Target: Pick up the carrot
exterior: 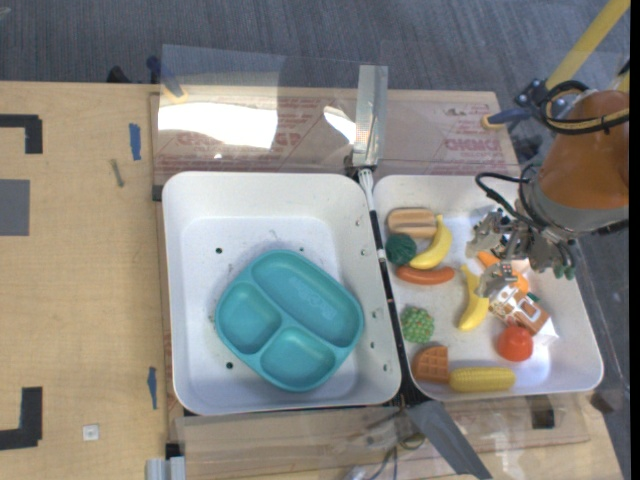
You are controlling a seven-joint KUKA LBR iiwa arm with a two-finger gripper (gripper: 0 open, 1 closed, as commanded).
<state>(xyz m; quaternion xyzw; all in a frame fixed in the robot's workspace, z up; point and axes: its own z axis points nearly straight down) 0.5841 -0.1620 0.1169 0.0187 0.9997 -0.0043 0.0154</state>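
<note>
Gripper (512, 251) hangs low over the far right part of the right bin (578, 330), its metal tip lost in a tangle of cables and glare. Whether it is open or closed cannot be told from this slanted view, and nothing can be seen held in it.

Just to its left, touching or nearly touching the tip, lies a small orange piece that is most likely the carrot (487, 259); it is partly hidden, so the identification is a judgement. An orange-and-white toy (522, 311) sits just near of the gripper, with a red tomato (515, 343) nearer still.

Further left, a yellow banana (436, 247) curves over a red sausage (425, 276), beside a bun (411, 218) and a dark green piece (402, 249). A second banana (473, 307) stands between the sausage and the orange-and-white toy. A corn cob (482, 377) lies along the near rim.

The left bin (200, 218) holds a teal divided plate (290, 318), well apart from the action.

As for progress, the arm has reached the carrot's spot, but no grasp is confirmed and the carrot appears to rest on the bin floor. Closing on it and lifting it out of the crowd remain to be done.
</note>
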